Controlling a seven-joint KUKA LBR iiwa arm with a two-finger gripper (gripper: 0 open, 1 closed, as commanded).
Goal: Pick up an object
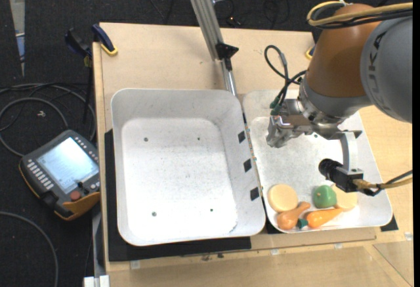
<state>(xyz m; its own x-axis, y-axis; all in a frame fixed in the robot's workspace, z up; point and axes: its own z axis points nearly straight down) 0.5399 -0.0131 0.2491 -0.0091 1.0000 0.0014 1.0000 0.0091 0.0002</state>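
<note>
Two white bins sit on the worktop (164, 56). Right bin (374, 167) holds toy foods at its near edge — pale disc (283, 198), green piece (323, 196), carrot (323, 217). Hand (281, 132) hovers farther in; its grip state can't be told.

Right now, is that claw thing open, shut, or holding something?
Gripper: cannot be told from this view; it hangs over the right bin, nothing seen in it.
</note>
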